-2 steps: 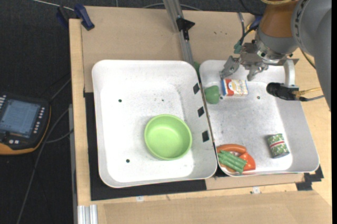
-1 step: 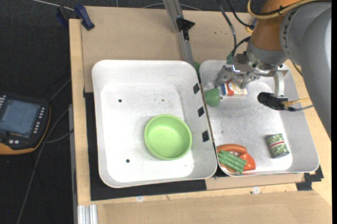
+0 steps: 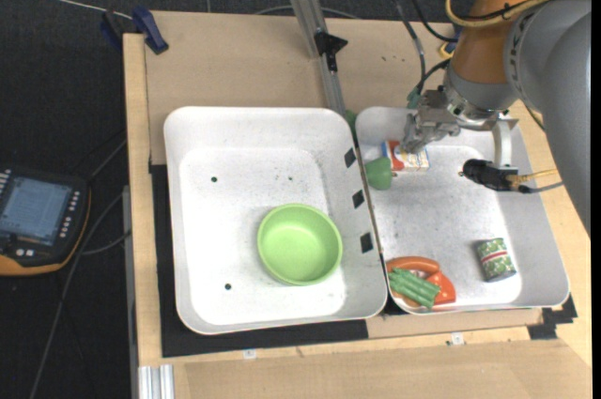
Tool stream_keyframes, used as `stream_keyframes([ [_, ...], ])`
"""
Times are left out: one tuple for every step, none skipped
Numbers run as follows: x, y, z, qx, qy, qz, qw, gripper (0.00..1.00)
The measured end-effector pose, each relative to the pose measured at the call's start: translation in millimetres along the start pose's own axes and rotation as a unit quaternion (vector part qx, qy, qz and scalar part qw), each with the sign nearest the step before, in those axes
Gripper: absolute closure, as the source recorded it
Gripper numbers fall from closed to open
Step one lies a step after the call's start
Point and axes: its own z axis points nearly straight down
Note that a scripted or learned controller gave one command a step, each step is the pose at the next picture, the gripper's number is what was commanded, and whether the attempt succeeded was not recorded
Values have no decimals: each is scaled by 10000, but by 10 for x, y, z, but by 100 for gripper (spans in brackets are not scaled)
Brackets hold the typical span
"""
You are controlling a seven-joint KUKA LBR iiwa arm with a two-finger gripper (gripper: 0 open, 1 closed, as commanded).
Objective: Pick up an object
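red/white carton [image 3: 410,161], hand [image 3: 414,146] over it

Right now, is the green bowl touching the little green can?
Apart. The camera view shows the green bowl in the left bin, the little green can in the right.

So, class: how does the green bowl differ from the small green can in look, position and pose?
The green bowl is plain light green, wide and open-topped; the small green can is darker, patterned and much smaller. The bowl sits upright in the left bin; the can lies tilted in the right bin. Both are green and lie apart from the gripper.
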Motion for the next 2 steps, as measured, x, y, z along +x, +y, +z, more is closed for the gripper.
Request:
stream_keyframes([
  [-50,-7,-442,-1,2,1,10000,100],
  [-50,-17,-1076,-10,1,0,10000,100],
])
